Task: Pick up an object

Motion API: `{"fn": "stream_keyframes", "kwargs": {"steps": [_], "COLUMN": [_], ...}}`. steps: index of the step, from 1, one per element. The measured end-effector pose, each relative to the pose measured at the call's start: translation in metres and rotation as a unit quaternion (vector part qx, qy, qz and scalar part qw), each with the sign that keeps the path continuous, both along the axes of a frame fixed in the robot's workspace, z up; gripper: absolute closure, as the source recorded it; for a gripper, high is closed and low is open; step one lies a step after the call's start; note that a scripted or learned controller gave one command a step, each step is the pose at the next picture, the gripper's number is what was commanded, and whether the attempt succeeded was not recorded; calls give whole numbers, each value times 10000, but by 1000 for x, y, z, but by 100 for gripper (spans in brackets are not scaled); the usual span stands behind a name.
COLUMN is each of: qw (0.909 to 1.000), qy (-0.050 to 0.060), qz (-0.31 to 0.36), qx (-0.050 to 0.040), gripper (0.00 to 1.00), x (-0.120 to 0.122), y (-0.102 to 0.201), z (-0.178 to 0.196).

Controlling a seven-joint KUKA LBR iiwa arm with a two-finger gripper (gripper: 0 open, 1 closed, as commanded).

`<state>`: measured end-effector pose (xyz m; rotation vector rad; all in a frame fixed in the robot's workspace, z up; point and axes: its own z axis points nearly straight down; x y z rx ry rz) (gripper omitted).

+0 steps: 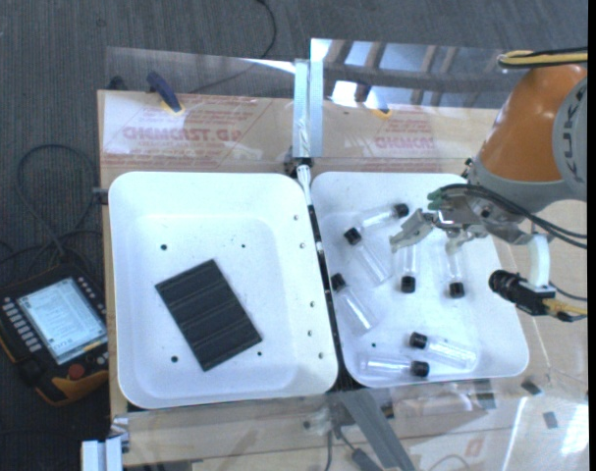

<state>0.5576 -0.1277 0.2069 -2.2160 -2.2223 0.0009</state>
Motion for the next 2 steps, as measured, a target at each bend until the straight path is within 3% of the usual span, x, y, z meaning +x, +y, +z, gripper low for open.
{"fn": "stream_keyframes", "kwargs": {"steps": [1, 2], "qw": [9976, 9950], "qy": [-16, -83], "qz": [694, 992], "qx": [52, 7], "gripper": [0, 0], "x": [0, 23], "y": [-57, -50], "z": [-109, -115]}}
